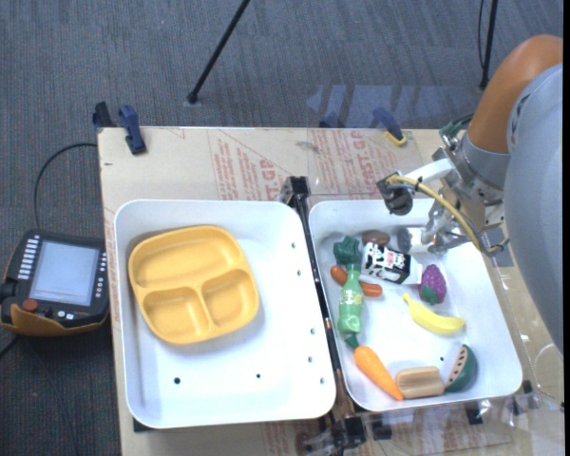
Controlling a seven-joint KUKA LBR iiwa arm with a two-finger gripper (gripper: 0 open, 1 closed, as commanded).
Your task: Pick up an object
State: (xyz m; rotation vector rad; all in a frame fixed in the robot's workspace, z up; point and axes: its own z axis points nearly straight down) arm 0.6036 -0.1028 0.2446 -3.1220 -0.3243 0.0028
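The bench is topped with a brown board printed in red, and two shallow white bins sit on it side by side, touching along their inner walls. The left bin and the right bin cover most of it, and blue clamps grip its far edge.

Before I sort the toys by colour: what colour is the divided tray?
Yellow-orange tray, shown in the camera view.
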